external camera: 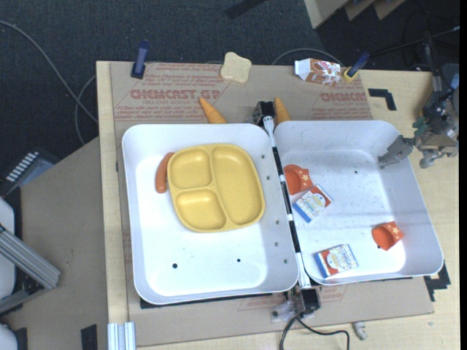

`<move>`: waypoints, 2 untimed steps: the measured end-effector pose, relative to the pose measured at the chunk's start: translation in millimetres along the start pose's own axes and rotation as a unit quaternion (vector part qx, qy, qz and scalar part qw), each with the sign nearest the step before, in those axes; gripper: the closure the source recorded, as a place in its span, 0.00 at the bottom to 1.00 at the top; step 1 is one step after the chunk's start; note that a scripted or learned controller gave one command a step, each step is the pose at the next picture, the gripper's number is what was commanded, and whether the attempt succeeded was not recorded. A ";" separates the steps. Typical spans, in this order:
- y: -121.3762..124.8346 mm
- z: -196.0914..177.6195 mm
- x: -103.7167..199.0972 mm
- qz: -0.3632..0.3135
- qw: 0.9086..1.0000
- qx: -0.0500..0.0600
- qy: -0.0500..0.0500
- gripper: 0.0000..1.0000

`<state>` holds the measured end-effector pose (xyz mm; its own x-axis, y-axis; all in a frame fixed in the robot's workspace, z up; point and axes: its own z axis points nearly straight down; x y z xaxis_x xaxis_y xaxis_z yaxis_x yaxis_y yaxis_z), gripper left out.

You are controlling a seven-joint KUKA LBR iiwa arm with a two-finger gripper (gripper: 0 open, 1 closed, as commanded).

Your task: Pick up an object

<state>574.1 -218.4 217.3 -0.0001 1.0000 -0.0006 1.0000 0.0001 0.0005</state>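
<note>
Claw (400, 152) at right edge, can't tell its state; 2 small orange-and-white cartons (311, 204) (336, 259) sit below-left.

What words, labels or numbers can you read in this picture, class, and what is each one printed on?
"CHEMCAST GP": red print on the brown board behind the left bin.
A second red print on the board behind the right bin: too blurred to read.
Carton at the back: print too small to read.
Two packets in the right bin, one near the divider and one at the front: labels too blurred to read.
</note>
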 end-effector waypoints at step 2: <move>9.5 68.5 -6.4 0.000 1.000 0.000 -0.001 0.00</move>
<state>583.6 -224.9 148.8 0.0007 1.0000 -0.0025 1.0000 -0.0007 0.0010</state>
